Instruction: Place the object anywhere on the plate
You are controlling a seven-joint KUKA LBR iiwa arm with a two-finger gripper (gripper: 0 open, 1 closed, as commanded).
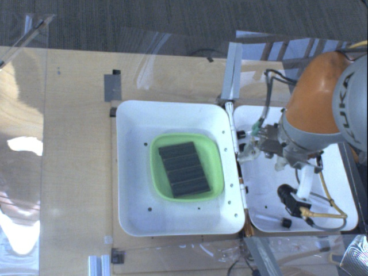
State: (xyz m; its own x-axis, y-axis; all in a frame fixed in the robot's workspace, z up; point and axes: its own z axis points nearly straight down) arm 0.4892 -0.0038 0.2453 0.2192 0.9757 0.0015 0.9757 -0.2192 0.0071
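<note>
A dark grey ridged rectangular block point(184, 168) lies flat on the green square plate point(156, 171), slightly turned, covering most of the plate's middle. The plate sits in the left white bin point(132, 154). My gripper point(249, 145) hangs over the left edge of the right white bin point(345, 183), just right of the wall between the two bins. It is well apart from the block and nothing shows in it. The grey arm with its orange band point(316, 91) reaches in from the right above that bin.
A metal post point(232, 73) stands behind the junction of the bins. A small black piece point(286, 223) lies near the right bin's front edge. Wooden bench surface stretches out to the left of the bins.
</note>
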